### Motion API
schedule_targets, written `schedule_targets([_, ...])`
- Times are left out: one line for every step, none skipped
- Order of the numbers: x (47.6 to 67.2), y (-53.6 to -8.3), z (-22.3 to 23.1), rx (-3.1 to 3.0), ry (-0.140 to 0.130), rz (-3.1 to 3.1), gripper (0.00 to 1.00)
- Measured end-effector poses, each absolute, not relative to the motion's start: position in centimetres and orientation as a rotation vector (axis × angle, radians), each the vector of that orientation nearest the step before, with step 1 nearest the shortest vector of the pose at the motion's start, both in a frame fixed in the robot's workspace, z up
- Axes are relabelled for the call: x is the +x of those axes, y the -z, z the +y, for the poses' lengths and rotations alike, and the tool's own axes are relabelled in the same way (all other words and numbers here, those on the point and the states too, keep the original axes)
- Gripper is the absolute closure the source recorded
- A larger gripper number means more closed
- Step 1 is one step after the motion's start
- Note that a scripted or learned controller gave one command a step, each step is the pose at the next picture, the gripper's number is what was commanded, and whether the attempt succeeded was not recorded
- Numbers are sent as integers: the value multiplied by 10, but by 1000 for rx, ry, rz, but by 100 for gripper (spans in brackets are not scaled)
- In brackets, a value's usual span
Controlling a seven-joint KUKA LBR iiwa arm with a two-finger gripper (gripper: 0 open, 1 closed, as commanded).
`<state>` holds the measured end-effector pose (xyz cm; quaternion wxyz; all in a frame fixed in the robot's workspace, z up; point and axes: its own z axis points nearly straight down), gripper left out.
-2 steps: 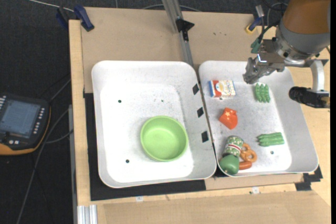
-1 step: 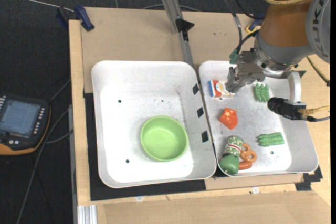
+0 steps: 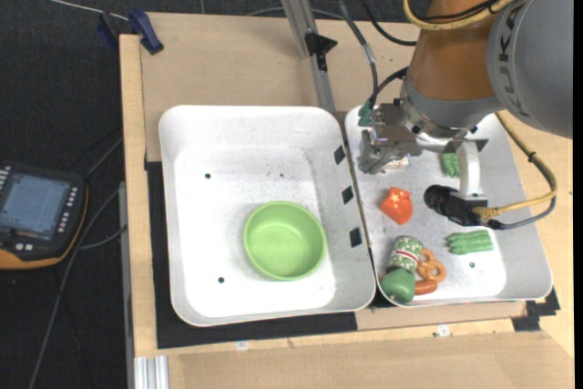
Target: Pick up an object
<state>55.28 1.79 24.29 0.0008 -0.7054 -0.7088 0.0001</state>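
Gripper sits low over the upper-left corner of the right shallow white bin — spread or closed, cannot tell. Nearest candidate is a small orange-red plastic wedge, just down-frame and slightly right, not touching — compact, no clear long axis.

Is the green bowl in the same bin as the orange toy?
No, the green bowl sits in one bin, the orange toy in the other bin.

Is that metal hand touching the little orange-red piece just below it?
Apart. The camera view shows a strip of the right bin's white floor between the hand and the orange-red piece.
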Motion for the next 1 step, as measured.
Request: schedule_targets([534,-250,64,-2216,2,-2226,100])
